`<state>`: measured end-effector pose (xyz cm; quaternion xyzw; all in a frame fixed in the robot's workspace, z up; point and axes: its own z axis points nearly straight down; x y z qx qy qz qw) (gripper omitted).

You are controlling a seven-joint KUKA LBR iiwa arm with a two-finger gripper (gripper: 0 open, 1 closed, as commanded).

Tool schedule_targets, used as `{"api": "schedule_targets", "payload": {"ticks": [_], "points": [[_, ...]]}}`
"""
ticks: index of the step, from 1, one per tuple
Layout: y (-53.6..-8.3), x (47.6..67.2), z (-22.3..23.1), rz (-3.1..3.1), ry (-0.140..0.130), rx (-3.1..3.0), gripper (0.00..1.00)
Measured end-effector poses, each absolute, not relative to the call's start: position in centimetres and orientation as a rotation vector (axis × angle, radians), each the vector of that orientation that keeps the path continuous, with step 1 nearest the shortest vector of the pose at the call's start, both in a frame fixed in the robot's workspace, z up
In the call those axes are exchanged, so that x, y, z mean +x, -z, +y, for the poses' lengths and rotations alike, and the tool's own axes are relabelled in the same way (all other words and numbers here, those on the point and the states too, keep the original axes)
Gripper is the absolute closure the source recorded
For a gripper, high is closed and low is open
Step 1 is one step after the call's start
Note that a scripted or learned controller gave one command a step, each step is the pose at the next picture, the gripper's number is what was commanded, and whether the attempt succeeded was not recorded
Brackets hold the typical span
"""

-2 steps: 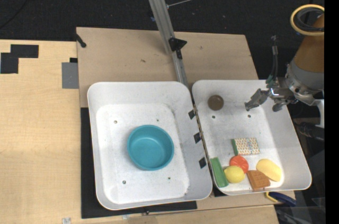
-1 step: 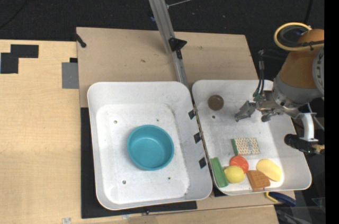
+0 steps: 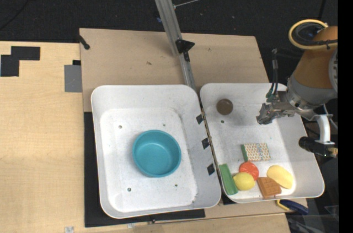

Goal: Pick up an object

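**Camera view: jaws hang over the right bin, small toys heaped at its near end**

Camera view shows the gripper low over the middle of the right bin; whether the jaws are wide or narrow cannot be told at this size, and nothing is seen between them.

Closest to it is a small brown round piece, alone on the bin floor to the left and well apart from the rest. It looks light and hard, probably apt to roll, so a grip across its middle seems best.

At the near end lie a patterned pad, a red ball, a yellow ball, a yellow lemon shape, a brown block and a green stick, touching or just beside one another. All look light; the smooth, rounded ones may slip away, and crowding leaves little room.

The left bin holds a teal bowl, likely stiff plastic, best taken by its rim.
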<state>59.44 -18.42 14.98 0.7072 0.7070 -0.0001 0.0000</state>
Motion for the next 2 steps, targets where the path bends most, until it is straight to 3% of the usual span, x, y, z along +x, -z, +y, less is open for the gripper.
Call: {"api": "schedule_targets", "payload": {"ticks": [2], "points": [[-25.1,60.2,-17.7,2.219,-0.003,2.219,1.00]]}}
